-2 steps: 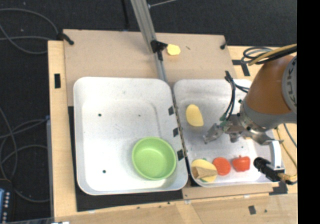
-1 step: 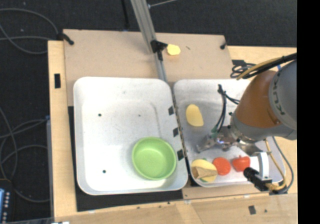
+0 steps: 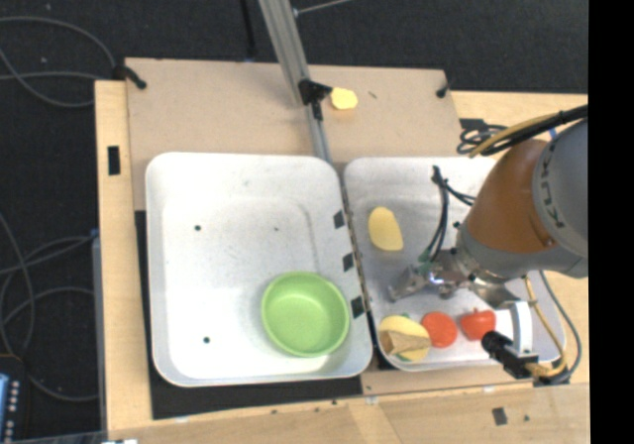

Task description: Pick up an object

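The surface (image 3: 238,115) carries two white bins. In the left bin (image 3: 198,204) a green bowl (image 3: 305,313) is seen. Low in the right bin (image 3: 396,179), the jaws (image 3: 421,283) are hung above a tight cluster: sandwich-like piece (image 3: 404,337), tomato-like ball (image 3: 440,329), red piece (image 3: 477,322). Whether they are open cannot be told. A neighbour could be nudged, or nothing caught. A yellow piece (image 3: 385,229) lies apart.

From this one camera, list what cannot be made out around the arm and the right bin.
- Hand: small and blurred in the camera view; whether it is open or shut cannot be told.
- Right bin: its right part is covered by the arm.
- Red object by the near wall: partly hidden under the arm; its full shape is unclear.
- Yellow and tan object: too blurred to identify.
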`<state>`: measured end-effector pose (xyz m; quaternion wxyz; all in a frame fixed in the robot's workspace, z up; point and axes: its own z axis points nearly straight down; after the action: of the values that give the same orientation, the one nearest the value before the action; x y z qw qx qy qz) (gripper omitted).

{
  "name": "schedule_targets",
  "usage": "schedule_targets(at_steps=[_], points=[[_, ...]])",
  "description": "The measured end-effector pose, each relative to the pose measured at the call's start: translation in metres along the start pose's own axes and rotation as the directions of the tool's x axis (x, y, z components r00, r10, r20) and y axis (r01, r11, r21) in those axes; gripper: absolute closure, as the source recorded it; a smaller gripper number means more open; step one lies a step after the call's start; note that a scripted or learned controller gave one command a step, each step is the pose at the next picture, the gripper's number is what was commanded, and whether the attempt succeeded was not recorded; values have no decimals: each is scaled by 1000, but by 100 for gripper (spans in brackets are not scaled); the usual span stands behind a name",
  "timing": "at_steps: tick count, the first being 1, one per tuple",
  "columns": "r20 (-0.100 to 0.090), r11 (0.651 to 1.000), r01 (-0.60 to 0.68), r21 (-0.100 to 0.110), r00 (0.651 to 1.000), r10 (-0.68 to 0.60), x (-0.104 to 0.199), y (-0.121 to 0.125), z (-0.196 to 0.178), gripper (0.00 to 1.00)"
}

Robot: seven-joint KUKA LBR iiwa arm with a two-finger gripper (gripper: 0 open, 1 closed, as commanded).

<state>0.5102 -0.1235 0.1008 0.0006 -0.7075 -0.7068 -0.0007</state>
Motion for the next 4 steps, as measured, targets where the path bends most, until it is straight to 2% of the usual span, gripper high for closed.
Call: schedule_targets(at_steps=[1, 2, 4], points=[[-1, 1000, -5, -4, 1000, 5, 0, 1, -11, 100], [3, 1000, 1, -7, 1000, -1, -2, -6, -67, 100], [3, 1000, 6, -7, 1000, -6, -3, 7, -162, 100]])
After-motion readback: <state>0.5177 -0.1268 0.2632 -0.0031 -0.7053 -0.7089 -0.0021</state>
